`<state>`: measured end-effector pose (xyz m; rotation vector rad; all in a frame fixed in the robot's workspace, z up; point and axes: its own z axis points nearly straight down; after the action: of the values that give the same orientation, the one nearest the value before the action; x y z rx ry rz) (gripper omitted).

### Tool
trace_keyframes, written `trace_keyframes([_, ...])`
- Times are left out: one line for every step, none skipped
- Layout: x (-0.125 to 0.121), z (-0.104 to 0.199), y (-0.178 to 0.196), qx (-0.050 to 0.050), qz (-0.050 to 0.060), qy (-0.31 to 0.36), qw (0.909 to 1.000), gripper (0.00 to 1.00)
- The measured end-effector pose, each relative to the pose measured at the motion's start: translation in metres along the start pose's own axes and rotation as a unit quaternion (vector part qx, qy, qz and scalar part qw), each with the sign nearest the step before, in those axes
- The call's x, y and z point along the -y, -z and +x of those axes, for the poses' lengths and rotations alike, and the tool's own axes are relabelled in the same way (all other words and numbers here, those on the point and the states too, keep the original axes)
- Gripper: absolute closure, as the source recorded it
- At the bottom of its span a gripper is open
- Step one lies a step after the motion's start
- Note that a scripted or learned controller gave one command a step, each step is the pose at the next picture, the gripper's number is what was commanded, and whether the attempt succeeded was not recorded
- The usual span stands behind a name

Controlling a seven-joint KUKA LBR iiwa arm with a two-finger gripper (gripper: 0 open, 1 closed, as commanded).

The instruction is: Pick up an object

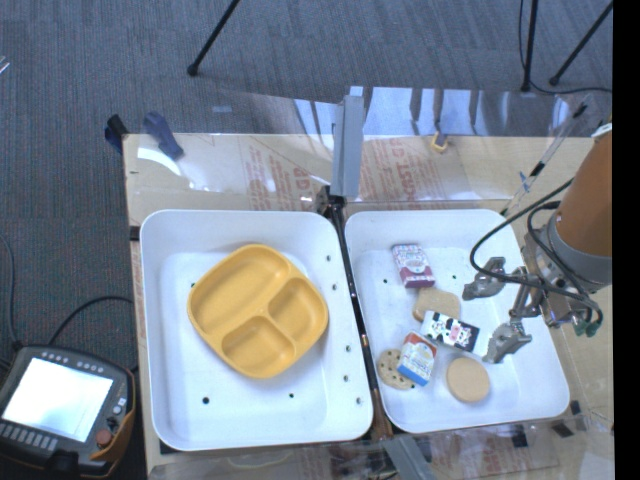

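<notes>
Two shallow white bins side by side on the bench; left bin (160, 268) bearing a yellow divided plate (258, 309) with three compartments, turned at a slant and lying alone near the middle; right bin (545, 388) bearing a small cluster of items. Partly cut off at the right edge: the arm (590, 208), orange band and grey wrist only, upper links out of frame. Hanging over the right bin's right half: the gripper (500, 313), fingers spread apart with bare bin floor between them, nothing clasped; one finger (484, 286) toward the far side, the other (507, 343) toward the near side, close beside the tan disc (467, 379) but whether touching hard to tell. Among the items: a small reddish packet (411, 264) farthest back; a tan biscuit-like piece (437, 303) just in front of it; a black-and-white patterned box (450, 330) touching that piece's near edge; a blue, white and red carton (418, 359) overlapping a chocolate-chip cookie (391, 369), partly hiding it. Printing on packet and carton too small to read. Seen at the lower left corner, off the bench: a pendant with lit screen (60, 398), partly cropped.
</notes>
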<state>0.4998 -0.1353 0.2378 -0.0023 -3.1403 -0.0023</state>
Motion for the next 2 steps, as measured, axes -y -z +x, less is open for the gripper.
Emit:
trace_keyframes([0.016,-0.018,-0.126,0.007,0.002,0.061,0.9981,0.0])
trace_keyframes([0.021,-0.095,-0.145,-0.007,0.001,-0.127,0.9919,0.0])
